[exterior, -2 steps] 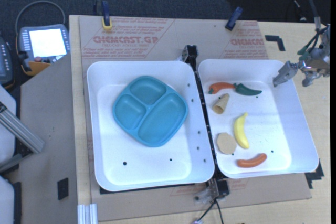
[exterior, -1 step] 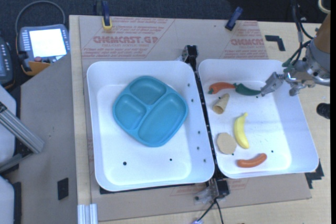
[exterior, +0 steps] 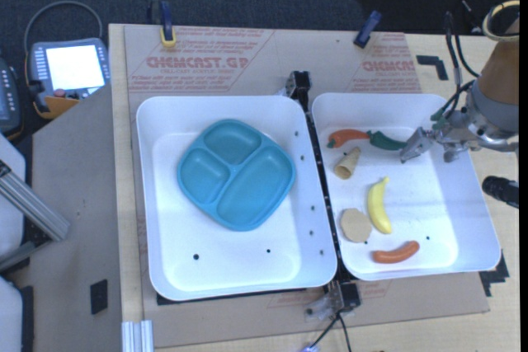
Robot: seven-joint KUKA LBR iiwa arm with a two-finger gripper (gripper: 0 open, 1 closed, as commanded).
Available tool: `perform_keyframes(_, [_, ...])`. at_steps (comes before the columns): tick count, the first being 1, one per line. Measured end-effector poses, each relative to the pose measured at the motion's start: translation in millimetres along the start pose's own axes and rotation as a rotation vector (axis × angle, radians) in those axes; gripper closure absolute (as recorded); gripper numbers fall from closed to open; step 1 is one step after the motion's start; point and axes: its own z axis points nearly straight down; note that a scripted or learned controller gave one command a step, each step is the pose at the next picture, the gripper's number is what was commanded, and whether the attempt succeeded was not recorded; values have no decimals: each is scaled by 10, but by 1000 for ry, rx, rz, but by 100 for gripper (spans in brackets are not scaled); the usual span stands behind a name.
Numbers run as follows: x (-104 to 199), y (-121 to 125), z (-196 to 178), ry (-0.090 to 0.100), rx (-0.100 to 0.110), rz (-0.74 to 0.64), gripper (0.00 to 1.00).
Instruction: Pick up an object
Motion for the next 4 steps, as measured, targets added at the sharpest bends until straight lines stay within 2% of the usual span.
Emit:
perform_keyframes(1, [54, 87, 519, 1, 3, -2, 0])
perform_keyframes(2, [48, 96, 384, -1, -3, -2, 100])
perform_keyframes(4, [81, 112, -395, -4, -8, -2, 100])
